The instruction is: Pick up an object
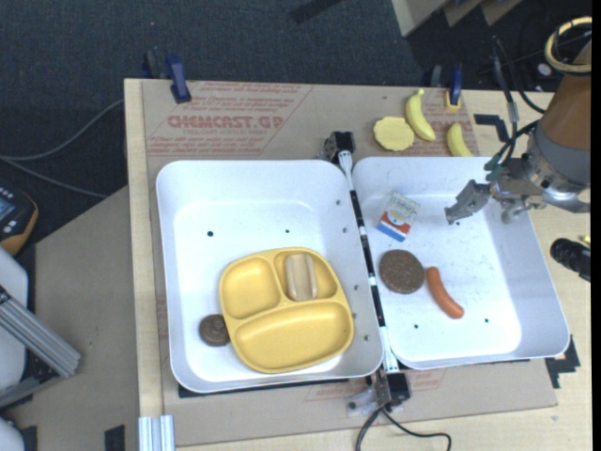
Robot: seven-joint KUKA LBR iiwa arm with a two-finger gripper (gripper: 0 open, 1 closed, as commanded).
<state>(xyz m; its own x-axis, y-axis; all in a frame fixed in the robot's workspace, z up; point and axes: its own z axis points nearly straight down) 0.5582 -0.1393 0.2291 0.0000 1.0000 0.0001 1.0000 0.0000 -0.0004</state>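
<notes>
Just below and left of my gripper (486,205), which looks spread and holds nothing, the little carton (398,214) still waits to be picked.

One fixed camera above the bench (235,125), looking down at a slant, far enough to take in both white bins (188,205), dark floor beyond the bench's far edge

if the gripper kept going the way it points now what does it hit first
The gripper points left and down, so it would likely meet the small red, white and blue carton in the right bin first, though depth is unclear.
</notes>
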